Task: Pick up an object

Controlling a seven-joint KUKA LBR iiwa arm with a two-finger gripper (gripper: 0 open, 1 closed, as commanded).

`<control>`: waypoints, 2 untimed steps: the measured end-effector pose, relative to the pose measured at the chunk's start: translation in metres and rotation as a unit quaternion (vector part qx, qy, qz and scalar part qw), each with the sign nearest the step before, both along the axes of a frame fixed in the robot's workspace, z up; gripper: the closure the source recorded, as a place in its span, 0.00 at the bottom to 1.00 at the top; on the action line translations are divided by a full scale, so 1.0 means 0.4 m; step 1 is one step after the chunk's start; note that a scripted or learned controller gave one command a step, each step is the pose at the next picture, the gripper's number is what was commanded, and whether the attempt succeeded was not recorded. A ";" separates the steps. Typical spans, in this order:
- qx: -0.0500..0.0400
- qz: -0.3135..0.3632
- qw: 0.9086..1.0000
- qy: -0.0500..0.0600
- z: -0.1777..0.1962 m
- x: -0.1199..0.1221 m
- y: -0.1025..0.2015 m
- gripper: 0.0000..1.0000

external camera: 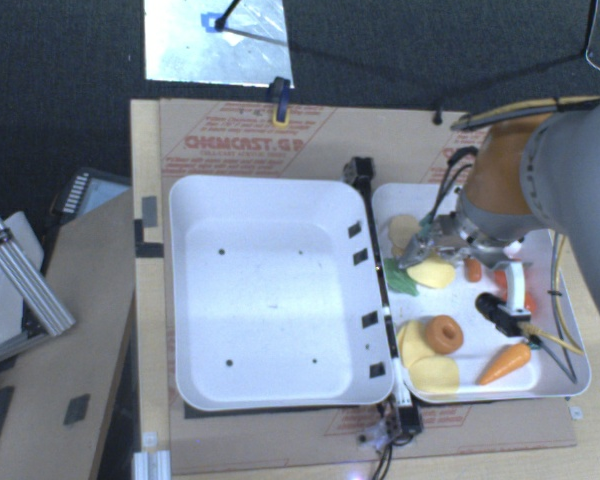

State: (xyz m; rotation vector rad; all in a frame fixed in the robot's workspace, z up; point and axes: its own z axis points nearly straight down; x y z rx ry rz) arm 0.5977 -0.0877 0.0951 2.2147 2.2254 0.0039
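The right white bin (570, 353) holds the objects. My gripper (416, 252) hangs low over its upper left part, just above a yellow lemon-like piece (436, 274) and a green leaf (400, 281). A pale round piece (402, 230) lies behind the gripper. Nearer the front are a brown doughnut (443, 334), two yellow pieces (432, 373) and an orange carrot (505, 363). Small red pieces (473, 269) lie under the wrist, partly hidden. I see nothing lifted off the bin floor.
The left white bin (270, 298) stands beside the right one, with a black clipped divider (375, 268) between them. Both rest on a cardboard sheet (240, 138). A shiny metal plate (215, 28) lies at the back left.
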 end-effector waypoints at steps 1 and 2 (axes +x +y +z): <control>0.000 0.002 1.000 -0.001 0.233 0.002 0.130 1.00; 0.001 0.003 1.000 -0.002 0.228 0.166 0.304 1.00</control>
